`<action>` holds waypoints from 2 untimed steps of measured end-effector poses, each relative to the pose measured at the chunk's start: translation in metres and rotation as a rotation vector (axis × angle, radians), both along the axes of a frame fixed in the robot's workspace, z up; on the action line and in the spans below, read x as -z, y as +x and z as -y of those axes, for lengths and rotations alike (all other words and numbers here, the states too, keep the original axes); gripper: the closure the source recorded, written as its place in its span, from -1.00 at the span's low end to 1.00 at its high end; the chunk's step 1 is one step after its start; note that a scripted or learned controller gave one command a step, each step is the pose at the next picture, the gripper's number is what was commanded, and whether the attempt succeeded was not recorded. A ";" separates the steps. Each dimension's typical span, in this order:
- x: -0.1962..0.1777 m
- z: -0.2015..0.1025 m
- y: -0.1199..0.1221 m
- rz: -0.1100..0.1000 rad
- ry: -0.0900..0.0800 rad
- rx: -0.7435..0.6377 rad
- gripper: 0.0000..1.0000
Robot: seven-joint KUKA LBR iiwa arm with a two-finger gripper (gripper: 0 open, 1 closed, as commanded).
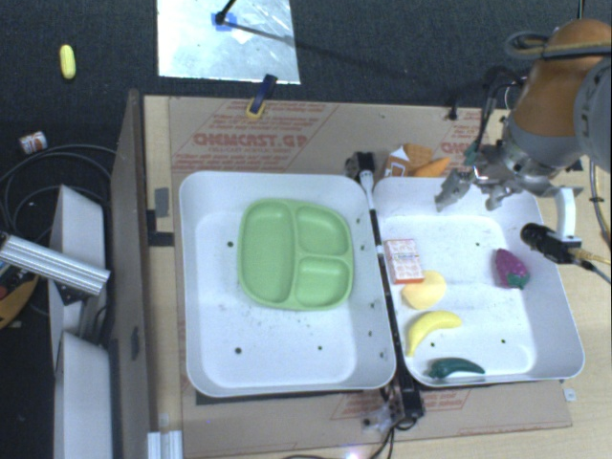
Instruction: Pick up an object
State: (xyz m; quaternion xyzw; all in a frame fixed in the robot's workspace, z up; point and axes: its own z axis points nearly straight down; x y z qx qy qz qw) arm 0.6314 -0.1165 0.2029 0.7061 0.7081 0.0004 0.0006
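Hovering over the right bin's (550, 347) far edge, the gripper (475, 188) hangs with fingers apart, nothing between them.

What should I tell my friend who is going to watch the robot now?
Gripper: open, holding nothing, hovering over the far edge of the right bin.
Right bin holds: small red and white box, yellow round toy, banana, dark green pepper, purple toy.
Left bin holds a green divided plate.
Done: nothing picked up yet.
Left: lower onto one object, close on it and lift it.
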 end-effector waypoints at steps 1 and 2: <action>0.110 0.071 -0.001 -0.006 -0.001 0.007 -1.00; 0.054 0.084 0.031 0.007 -0.003 -0.002 -1.00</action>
